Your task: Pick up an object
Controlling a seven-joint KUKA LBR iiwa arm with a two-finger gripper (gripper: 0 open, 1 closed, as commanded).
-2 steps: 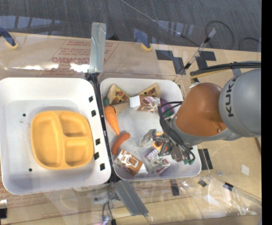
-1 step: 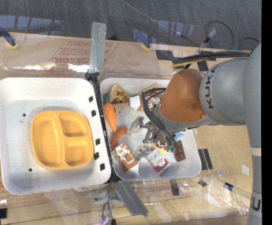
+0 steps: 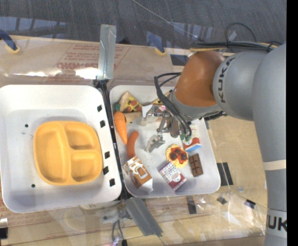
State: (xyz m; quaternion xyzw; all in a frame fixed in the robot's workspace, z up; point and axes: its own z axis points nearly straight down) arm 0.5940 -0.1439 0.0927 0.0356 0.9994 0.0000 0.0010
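claw (image 3: pixel 156 140): low in the right bin (image 3: pixel 210 181), over bare white floor near bin centre; fingers look slightly apart w/ nothing between them, so empty, narrow-ish opening.
nearest obj: sausage (image 3: pixel 132 143), just left of claw, not touching afaict.
sausage axis: long axis runs roughly top-to-bottom of view, slight tilt; upper end leans toward claw side, lower end away.
sausage handling: prob. light plastic toy, stiff, smooth + round so could roll or slip; best taken across the middle, fingers square to long axis.
carrot (image 3: pixel 120 127): further left of claw, beside bin wall, orange, thick end up toward top of view, tapering down; same kind of grip, mid-body. Wall is close, finger room looks tight on that side.
other objs: round tart (image 3: pixel 176 155) + chocolate bar (image 3: pixel 195 164) just right/below claw; small carton (image 3: pixel 137 171) below-left; pizza slice (image 3: pixel 130 103) above-left. Flat ones look harder to pinch.
left bin (image 3: pixel 15 101): well left of claw, holds yellow divided tray (image 3: pixel 66 151).
risk: round toy squirting out if grip is off-centre.
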